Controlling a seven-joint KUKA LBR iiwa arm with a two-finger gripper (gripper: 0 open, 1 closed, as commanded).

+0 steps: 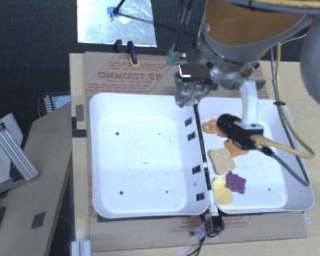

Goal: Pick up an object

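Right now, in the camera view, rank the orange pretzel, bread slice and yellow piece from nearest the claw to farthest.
1. Orange pretzel, just below the claw.
2. Bread slice, by the divider, mid-bin.
3. Yellow piece, right bin front edge.

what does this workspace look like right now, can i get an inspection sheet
surface: left bin and right bin side by side on printed cardboard
job's things: all in the right bin near the divider: pretzel, orange piece, bread slice, grapes, yellow piece
clutter: nothing seen
tool: tool above the divider's far end, apart from the things
cables: grey cable loops over the right bin; wires at the bench's front edge
surroundings: foil sheet behind the bench, clamp on the cardboard's far edge, rail at left
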